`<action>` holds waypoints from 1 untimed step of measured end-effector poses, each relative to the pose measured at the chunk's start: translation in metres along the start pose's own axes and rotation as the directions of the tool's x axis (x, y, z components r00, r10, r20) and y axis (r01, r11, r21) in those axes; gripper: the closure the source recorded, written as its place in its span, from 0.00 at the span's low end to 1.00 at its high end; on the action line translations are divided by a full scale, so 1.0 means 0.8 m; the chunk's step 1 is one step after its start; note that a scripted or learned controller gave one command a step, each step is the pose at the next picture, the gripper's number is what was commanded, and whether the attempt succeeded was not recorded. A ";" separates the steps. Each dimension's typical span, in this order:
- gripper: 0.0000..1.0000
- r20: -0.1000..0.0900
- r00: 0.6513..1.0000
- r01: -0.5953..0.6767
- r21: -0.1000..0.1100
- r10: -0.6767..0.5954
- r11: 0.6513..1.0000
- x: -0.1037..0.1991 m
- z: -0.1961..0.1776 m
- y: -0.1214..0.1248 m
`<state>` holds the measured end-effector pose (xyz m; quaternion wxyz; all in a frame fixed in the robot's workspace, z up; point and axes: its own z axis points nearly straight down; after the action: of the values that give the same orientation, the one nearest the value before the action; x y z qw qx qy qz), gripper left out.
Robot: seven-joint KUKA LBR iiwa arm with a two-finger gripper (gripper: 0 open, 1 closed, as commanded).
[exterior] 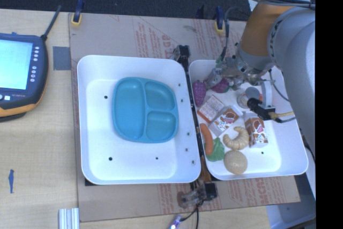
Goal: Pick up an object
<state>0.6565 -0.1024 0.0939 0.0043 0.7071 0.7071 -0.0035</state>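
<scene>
- Near edge of right bin (289, 169): I see bun (235, 161), croissant (237, 138), carrot (206, 135) packed close.
- Farther back: gripper (231, 73) low over purple toy (219, 83); grip state, cannot tell.
- Risk, I judge: crowding deflects the grasp, or it closes on nothing.

A blue divided plate (144, 110) lies in the left white bin (91, 163), while a handheld control pendant (19, 75) rests on the wooden bench (37, 169) beside it.
</scene>
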 end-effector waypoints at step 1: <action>0.00 -0.002 1.000 -0.001 -0.001 0.001 1.000 -0.001 0.000 0.000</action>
<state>0.6566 -0.1031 0.0936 0.0038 0.7073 0.7069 -0.0026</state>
